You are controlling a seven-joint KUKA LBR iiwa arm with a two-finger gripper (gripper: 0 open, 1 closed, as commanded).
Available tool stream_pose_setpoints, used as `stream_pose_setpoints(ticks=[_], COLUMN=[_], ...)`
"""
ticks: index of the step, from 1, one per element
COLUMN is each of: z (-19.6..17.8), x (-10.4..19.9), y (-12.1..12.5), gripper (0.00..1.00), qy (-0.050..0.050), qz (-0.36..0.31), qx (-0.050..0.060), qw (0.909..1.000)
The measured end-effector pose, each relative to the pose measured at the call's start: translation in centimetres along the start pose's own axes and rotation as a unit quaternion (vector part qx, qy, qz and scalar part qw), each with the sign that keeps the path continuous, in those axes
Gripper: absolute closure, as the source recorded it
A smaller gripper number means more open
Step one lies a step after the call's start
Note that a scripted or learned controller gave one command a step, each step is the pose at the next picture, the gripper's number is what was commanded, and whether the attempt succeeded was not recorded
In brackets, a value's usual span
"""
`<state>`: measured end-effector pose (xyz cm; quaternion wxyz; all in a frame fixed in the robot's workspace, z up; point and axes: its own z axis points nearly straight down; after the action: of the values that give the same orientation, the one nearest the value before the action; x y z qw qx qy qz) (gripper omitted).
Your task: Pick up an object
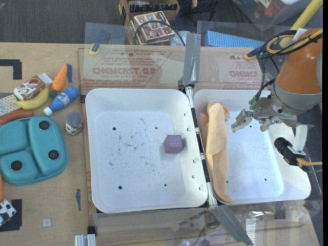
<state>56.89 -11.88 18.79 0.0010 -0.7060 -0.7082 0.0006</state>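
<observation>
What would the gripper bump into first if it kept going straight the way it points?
Probably the orange cloth draped along the right bin's left side. The gripper points leftward over that bin, though its height above the floor is unclear.

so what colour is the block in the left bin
Purple; the block shows best in the camera view.

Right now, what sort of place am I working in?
Probably a robot lab bench for pick trials: two white bins taped side by side, a purple block and orange cloth as test objects, toy food set aside at left.
</observation>
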Motion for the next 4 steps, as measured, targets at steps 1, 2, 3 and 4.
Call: stream_pose_setpoints(ticks=[1, 2, 3, 4], z=[-2.7, 2.1, 9.9, 9.9], x=[-7.5, -1.9, 0.8, 0.8], y=[1.7, 6.3, 10.1, 10.1], gripper=[0.0, 0.0, 0.0, 0.0], qy=[-0.001, -0.001, -0.002, -0.002], qz=[0.028, 0.087, 0.05, 0.05], qx=[-0.002, -0.002, -0.006, -0.005], qw=[0.9996, 0.9962, 0.9987, 0.9987])
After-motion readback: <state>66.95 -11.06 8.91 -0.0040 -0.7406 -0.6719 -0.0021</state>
